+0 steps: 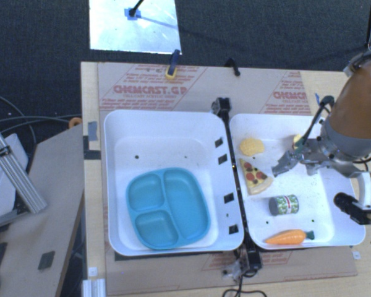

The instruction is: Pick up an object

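The grey arm [358, 113] comes in from the right with its orange band up top, bent down over the right bin [340, 193]. The wrist points left and a bit down, so the claw [282, 164] hangs low over the middle of that bin, just right of the pizza slice. Its dark fingers [278, 167] look close together at the tip, but honestly it's too small and shadowed to tell whether they're spread or pressed together. Nothing visible between them.

The stuff in the right bin all looks like plastic play food. There's a pizza slice [256, 176], a flat wedge with red dots, lying near the bin's left wall. Above it sits a lumpy yellow thing [252, 146], maybe a chip or a cookie, can't say. Below the claw is a small can [284, 204] on its side, grey ends, green label. Near the front edge is an orange carrot [288, 237] with a little green top, lying flat and pointing left. A yellowish bit [297, 140] peeks out behind the claw, mostly hidden.

The left bin [167, 129] holds a light blue divided plate [167, 208], smooth plastic, rounded corners, three compartments, sitting toward the front.

Both bins are shallow, glossy white, side by side on a cardboard sheet [148, 91] with red print covering the desk [89, 104].
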`<state>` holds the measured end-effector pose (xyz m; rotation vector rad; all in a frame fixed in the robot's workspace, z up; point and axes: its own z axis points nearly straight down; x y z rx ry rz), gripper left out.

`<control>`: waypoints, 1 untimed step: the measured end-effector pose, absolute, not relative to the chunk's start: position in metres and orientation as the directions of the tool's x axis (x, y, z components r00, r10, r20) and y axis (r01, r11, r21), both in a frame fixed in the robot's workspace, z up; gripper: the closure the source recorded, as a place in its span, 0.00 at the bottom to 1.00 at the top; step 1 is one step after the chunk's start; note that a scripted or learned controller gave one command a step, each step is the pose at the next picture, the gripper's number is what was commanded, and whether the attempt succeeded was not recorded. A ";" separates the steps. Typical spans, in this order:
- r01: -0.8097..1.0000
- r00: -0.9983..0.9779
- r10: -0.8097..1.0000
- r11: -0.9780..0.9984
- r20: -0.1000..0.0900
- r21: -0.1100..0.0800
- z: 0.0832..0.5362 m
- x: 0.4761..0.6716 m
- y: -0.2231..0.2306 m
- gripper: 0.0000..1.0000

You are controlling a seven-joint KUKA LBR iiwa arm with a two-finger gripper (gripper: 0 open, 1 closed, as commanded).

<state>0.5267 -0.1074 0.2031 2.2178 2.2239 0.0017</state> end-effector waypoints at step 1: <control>1.000 -0.001 1.000 0.001 0.000 -0.001 0.079 0.499 -0.084 0.00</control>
